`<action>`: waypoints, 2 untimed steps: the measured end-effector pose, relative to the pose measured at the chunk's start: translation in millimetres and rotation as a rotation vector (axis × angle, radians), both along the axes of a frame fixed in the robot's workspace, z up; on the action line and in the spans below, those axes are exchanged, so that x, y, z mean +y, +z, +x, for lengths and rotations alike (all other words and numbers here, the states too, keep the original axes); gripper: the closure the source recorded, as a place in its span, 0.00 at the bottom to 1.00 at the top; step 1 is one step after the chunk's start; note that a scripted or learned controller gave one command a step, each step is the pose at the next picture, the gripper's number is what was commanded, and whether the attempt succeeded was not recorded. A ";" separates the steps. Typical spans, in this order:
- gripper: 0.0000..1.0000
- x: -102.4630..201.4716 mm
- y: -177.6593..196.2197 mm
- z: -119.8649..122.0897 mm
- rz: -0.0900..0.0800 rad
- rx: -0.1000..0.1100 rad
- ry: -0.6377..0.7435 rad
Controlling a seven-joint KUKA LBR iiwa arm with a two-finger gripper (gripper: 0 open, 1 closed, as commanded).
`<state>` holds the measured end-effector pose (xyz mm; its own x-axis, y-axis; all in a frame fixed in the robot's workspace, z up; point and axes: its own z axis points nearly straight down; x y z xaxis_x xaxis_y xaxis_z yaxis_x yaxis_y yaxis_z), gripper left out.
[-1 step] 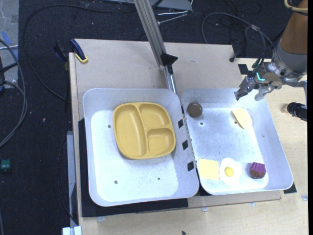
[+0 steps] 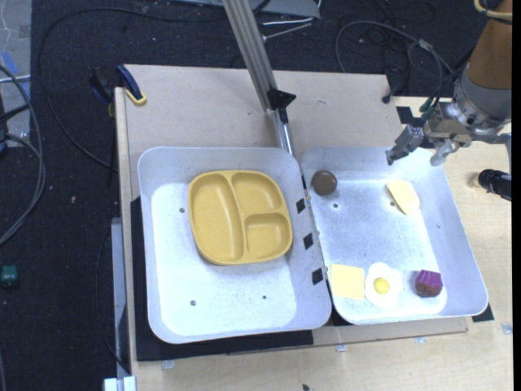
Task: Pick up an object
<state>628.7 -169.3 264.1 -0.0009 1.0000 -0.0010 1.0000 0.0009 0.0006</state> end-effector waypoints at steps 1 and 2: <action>0.00 0.1 -42.7 0.6 0.001 0.004 -0.001; 0.00 -1.9 -105.6 -3.2 0.001 0.005 -0.002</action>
